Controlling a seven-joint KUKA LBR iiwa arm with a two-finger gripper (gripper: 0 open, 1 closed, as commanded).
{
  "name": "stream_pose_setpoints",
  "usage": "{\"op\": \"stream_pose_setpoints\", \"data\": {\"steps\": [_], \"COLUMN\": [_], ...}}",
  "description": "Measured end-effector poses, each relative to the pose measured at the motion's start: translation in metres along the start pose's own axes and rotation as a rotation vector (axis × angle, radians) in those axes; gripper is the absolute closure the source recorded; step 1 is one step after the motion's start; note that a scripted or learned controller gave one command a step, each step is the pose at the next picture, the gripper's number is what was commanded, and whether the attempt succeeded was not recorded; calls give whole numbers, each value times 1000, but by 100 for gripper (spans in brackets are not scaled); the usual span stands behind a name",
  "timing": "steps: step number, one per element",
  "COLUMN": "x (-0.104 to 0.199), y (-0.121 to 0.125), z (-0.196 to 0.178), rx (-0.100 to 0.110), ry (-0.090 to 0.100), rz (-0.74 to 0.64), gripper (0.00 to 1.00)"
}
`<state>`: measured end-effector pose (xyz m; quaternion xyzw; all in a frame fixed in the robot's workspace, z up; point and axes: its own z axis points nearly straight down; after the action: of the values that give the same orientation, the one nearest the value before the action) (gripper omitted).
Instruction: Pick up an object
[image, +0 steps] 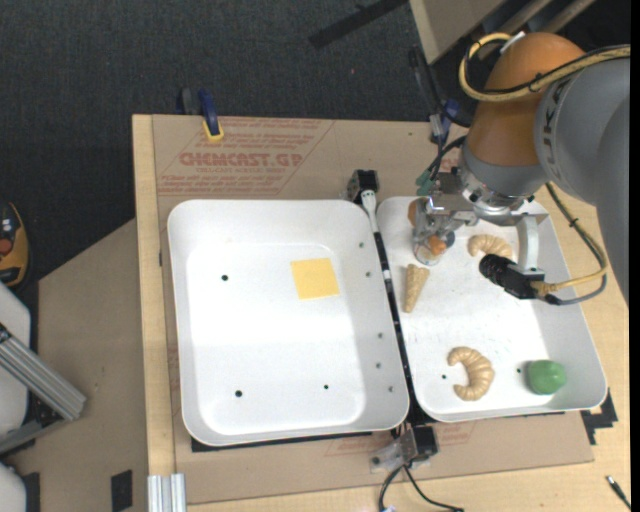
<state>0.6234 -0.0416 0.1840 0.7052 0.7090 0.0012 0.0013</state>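
Observation:
My gripper (433, 238) hangs low over the far left corner of the right bin (500, 320). A small orange-brown thing (437, 244) shows right at its tip; I cannot tell whether it is held. A tan cone (414, 287) lies just in front of the gripper, point toward the near side. To the gripper's right lies a pale croissant (490, 244). A second croissant (472, 371) and a green ball (545, 377) rest near the bin's front edge.
The left bin (200, 300) holds a flat yellow square (315, 278) near its middle. A black divider rail (388, 290) runs between the two bins. The arm's bulky grey and orange wrist (520, 110) looms over the right bin's far side.

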Motion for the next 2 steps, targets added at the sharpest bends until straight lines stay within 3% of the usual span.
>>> {"op": "stream_pose_setpoints", "data": {"steps": [1, 2], "x": [55, -21], "y": [46, 26], "z": [-52, -68], "rx": [-6, 4], "ry": [0, -3], "rz": [0, 12], "gripper": [100, 100]}}
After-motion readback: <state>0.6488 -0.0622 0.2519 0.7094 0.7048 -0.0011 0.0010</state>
